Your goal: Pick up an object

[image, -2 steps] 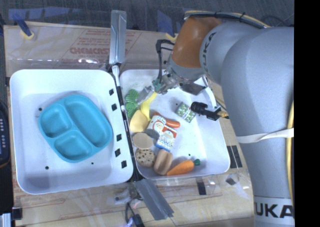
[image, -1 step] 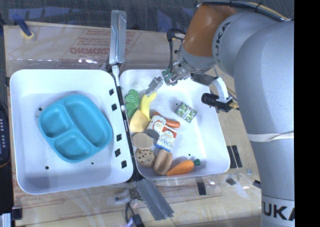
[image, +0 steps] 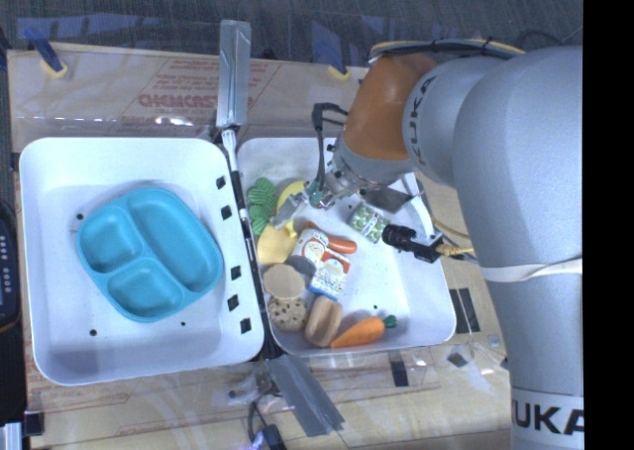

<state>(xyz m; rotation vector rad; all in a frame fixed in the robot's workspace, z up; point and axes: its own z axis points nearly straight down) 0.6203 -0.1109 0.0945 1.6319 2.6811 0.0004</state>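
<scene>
Pincer [image: 322, 192] work is the whole of this step, so we begin there: it hangs low over the upper part of the right bin [image: 426, 314], under the arm's orange band [image: 386, 111], near the banana [image: 290, 196] and the green ridged toy [image: 262, 198]. We cannot tell from this slanted view whether it stands apart or together, and nothing shows between its tips, so we count no object as held.

The candidates lie crowded in the right bin. Below the banana sit a yellow piece [image: 276, 243], a small carton with a printed face [image: 329, 268], a sausage [image: 341, 243] on its upper edge, a round tan piece [image: 283, 282], a cookie [image: 287, 313], a bread roll [image: 322, 320] and a carrot [image: 359, 331] along the near wall. A small green-printed packet [image: 367, 223] lies just beside the wrist. The left bin [image: 50, 270] carries a blue divided tray [image: 149, 252], well apart from the arm.

To do this well, we judge that we should pick the nearest piece with free sides, likely the banana, and straddle its narrow width rather than its length. Its neighbours touch it, so a descent slightly off centre could wedge a tip onto the green toy. We should go straight down, close fully, then lift slowly and check that something rides up.
</scene>
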